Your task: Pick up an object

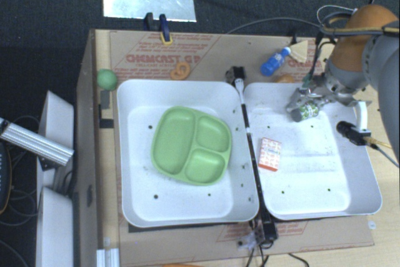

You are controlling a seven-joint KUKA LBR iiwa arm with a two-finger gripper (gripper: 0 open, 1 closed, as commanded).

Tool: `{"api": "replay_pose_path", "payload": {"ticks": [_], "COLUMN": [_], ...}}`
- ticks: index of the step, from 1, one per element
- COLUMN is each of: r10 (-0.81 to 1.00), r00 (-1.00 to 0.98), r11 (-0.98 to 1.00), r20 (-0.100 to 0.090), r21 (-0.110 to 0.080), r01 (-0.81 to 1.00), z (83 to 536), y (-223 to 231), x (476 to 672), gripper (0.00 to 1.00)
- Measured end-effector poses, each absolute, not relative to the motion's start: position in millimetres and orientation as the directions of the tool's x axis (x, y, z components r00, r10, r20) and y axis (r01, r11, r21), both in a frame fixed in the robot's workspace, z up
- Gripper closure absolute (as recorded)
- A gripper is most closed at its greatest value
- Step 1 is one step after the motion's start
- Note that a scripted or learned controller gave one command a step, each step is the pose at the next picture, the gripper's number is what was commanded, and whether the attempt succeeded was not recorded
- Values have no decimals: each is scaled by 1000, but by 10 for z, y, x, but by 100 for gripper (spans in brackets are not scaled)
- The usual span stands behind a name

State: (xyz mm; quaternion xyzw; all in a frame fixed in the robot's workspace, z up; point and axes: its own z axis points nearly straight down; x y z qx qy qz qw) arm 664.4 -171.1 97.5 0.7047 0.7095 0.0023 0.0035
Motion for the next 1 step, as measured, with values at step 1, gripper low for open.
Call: {"api": "replay_pose_path", "payload": {"ticks": [1], "r10": [1000], "r00": [-7], "r11": [7], "r20": [0], "r21": [8], "r01": [1000], "z": [2139], "y": [-890], "x": [6478], "gripper": [100]}}
